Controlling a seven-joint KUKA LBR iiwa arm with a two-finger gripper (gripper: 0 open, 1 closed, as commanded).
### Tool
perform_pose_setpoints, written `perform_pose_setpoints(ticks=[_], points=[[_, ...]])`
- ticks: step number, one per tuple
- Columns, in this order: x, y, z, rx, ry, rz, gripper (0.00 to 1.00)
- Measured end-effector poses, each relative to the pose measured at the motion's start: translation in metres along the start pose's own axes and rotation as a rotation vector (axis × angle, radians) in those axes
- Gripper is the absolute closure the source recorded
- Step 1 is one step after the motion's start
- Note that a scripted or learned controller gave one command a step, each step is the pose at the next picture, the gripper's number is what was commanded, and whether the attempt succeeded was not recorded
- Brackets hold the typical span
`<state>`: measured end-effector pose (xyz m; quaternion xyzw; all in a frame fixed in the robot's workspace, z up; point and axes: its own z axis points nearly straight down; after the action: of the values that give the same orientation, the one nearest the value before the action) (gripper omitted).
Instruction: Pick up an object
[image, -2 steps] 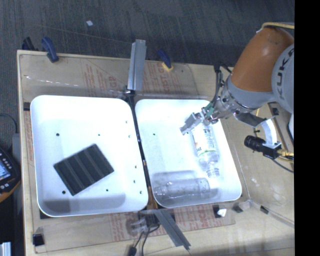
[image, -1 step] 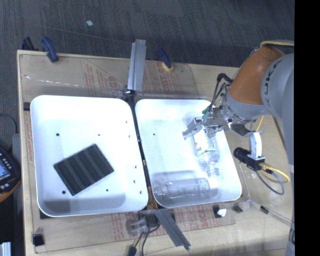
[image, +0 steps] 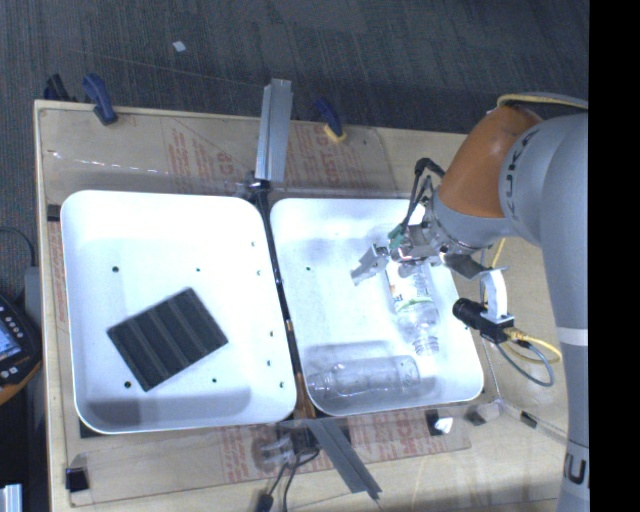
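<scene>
My gripper hangs over the back right part of the right bin. It looks open, with one grey finger sticking out to the left. Directly under it lies a small clear plastic bottle with a white label, its top end beneath the gripper and its body pointing toward the front. A larger clear bottle lies on its side along the right bin's front wall. A black ribbed rectangular slab lies flat in the left bin.
A metal divider bar runs back from between the two bins. Blue clamps hold the board's far edge. A cable and black fitting hang by the right bin's right rim.
</scene>
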<state>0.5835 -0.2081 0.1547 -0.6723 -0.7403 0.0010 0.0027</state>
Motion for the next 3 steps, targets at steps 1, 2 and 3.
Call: perform_pose_setpoints(ticks=[1, 2, 3], points=[[-0.0002, -0.0001, -0.0001, 0.000, 0.000, 0.000, 0.00], [-0.0002, -0.0001, -0.0001, 0.000, 0.000, 0.000, 0.00], [-0.0002, -0.0001, -0.0001, 0.000, 0.000, 0.000, 0.00]])
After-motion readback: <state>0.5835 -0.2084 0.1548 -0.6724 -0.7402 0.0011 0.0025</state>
